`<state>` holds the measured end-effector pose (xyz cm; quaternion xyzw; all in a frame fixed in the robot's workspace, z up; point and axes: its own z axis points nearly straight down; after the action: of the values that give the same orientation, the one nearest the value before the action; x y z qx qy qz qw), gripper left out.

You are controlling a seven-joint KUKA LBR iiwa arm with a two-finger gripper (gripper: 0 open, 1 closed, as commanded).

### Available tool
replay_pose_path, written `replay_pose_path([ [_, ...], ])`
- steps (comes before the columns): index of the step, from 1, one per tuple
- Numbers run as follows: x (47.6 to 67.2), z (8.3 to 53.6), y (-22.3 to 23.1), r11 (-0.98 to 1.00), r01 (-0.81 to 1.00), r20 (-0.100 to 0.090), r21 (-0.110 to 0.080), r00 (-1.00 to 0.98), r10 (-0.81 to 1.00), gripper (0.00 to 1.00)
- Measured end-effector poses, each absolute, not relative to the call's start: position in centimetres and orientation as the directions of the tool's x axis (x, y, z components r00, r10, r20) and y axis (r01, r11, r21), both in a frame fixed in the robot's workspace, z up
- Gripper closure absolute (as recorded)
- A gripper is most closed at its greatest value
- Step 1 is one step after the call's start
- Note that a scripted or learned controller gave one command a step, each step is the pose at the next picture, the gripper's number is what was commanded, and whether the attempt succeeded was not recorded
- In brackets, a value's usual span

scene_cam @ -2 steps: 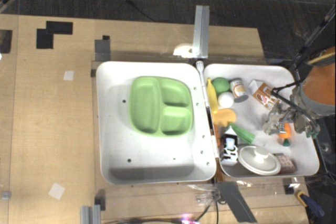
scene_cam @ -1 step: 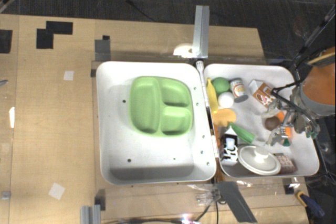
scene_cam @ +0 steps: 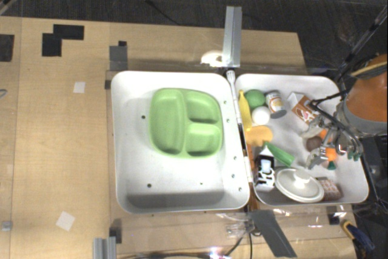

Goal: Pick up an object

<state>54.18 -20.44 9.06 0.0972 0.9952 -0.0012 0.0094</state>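
White bowl [scene_cam: 298,184] just left-below end effector [scene_cam: 330,153], apart

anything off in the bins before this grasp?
Nothing spilled or broken. The right bin is crowded: small items piled loosely, a white bowl tilted at its near edge. The green divided plate lies flat in the left bin.

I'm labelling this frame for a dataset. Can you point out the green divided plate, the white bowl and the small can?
green divided plate [scene_cam: 185,122], camera view, on the ridge between its compartments.
white bowl [scene_cam: 298,185], camera view, on its inner hollow.
small can [scene_cam: 275,103], camera view, on its side label.
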Motion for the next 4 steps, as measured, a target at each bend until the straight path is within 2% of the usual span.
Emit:
replay_pose_path([
  [1, 53.7, 9.0, -20.3, 0.959, 0.285, -0.020, 0.003, -0.958, 0.285, 0.00],
  [2, 52.2, 9.1, -20.4, 0.918, 0.396, -0.021, 0.005, -0.918, 0.396, 0.00],
  [3, 49.8, 9.4, -20.5, 0.877, 0.480, -0.032, 0.008, -0.877, 0.480, 0.00],
  [4, 49.7, 9.3, -20.5, 0.871, 0.492, -0.032, 0.008, -0.870, 0.492, 0.00],
])
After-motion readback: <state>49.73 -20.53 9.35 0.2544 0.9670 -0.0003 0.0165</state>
